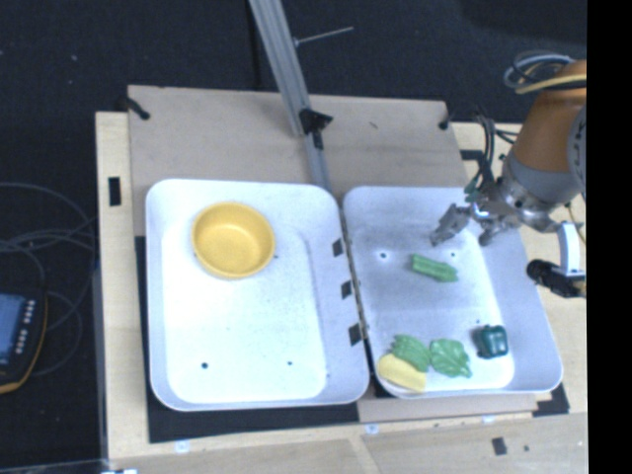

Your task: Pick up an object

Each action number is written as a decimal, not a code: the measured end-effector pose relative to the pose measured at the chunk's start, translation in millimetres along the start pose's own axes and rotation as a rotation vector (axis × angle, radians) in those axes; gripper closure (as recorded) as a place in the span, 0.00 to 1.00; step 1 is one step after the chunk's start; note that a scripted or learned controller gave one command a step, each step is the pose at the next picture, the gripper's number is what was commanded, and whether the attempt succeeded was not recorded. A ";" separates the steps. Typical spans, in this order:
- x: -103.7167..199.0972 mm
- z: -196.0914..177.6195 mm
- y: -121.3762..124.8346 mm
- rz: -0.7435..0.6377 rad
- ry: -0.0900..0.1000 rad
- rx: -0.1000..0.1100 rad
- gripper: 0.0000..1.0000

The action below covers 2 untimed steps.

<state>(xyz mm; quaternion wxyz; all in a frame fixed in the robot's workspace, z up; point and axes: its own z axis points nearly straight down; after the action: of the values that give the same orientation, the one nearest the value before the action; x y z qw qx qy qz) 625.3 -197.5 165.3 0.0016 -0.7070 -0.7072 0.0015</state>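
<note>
The claw (466,225) hangs open and empty over the right bin (523,294), just up from the green pod (434,268), which, lying slantwise, might skid off the fingers if they close off-centre.

I see the arm (549,126) cut off at the right of the frame; only its orange band and wrist are in view. The gripper (464,227) is small and soft-edged at centre right, and I cannot tell how its fingers stand. At lower right, the yellow piece (399,372) is partly covered by a green piece (410,350), and I cannot identify either one. The dark green object (491,341) beside them is too small for me to identify. A device (17,333) is cut off at the lower left edge. The pole (280,59) runs out of the top edge.
</note>
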 end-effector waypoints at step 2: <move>-5.7 42.1 8.6 0.000 -0.001 -0.006 1.00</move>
<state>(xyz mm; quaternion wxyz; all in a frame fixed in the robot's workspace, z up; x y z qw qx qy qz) 633.8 -203.2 123.1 -0.0011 -0.7069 -0.7073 -0.0002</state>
